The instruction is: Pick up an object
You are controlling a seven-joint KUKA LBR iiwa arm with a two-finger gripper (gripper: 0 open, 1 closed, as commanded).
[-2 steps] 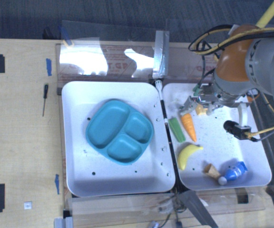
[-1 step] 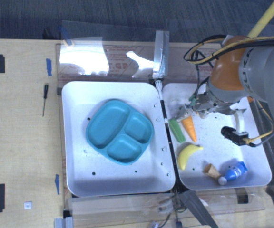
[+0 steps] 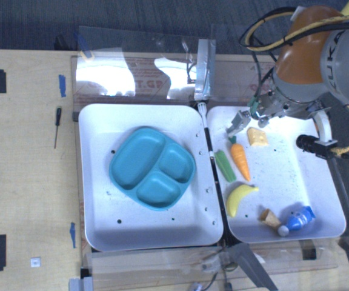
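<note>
I see a blue plate [image 3: 152, 167], orange carrot [image 3: 240, 160], yellow banana [image 3: 237, 197], green pod [image 3: 225, 165], 2 white bins [image 3: 96, 132].

Tray [image 3: 152, 167] in left bin [image 3: 96, 223] (carrot [image 3: 240, 159], banana [image 3: 239, 197] right bin [image 3: 320, 187])

Blue divided plate [image 3: 152, 167] fills left bin's middle, right bin's [image 3: 320, 180] centre-right floor bare

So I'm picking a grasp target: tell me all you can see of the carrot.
The carrot is a small orange cone, plastic-looking like a toy, with a green stub at its upper end. It lies flat in the right bin, tip pointing down-right. The green pod lies just left of it, the banana below; contact unclear.
</note>
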